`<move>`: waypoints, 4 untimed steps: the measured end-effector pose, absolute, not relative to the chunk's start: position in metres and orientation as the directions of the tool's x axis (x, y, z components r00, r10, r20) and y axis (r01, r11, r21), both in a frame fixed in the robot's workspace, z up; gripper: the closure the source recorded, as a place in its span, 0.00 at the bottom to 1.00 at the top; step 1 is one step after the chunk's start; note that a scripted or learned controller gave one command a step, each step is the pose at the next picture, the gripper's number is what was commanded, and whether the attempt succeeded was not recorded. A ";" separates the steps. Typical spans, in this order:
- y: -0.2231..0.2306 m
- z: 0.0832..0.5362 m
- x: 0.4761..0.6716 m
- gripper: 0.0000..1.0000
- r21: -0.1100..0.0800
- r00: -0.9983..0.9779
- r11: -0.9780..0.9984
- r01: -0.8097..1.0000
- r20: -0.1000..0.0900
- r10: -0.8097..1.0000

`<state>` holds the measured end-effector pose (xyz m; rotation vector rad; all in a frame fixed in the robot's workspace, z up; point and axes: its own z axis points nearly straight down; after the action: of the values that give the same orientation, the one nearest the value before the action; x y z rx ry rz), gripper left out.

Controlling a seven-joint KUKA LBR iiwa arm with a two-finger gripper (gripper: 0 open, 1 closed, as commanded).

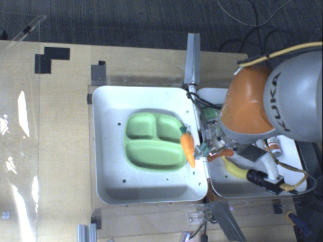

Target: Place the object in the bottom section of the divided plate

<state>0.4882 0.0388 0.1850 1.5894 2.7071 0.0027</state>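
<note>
Below me, a pale wooden worktop (60,150) carries two shallow white bins side by side. Taking the green divided plate (154,141) as the landmark: it lies in the middle of the left bin (108,185), with two small sections along its far side and one long bottom section along its near side. An orange carrot (187,149) with a green top sits at the plate's right edge, over its rim, pointing toward the near side and tilted a little. My jaws (206,150) are just to the right of the carrot, over the divider between the bins; whether they are apart or together on it I cannot tell. Further right of the plate, my grey arm with its orange band (247,105) covers much of the right bin (298,150), where a yellow object (234,169) lies.
</note>
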 end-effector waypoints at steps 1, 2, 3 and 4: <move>0.066 0.184 0.487 1.00 0.001 -0.151 0.151 0.988 0.000 0.988; 0.066 0.184 0.487 0.00 0.002 -0.152 0.152 0.988 0.000 0.988; 0.067 0.193 0.489 1.00 0.003 -0.158 0.158 0.988 0.000 0.988; -0.016 0.189 0.488 1.00 0.003 -0.215 0.215 0.977 -0.001 0.977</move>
<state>0.4882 -0.0159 0.1895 1.9663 2.4471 0.0026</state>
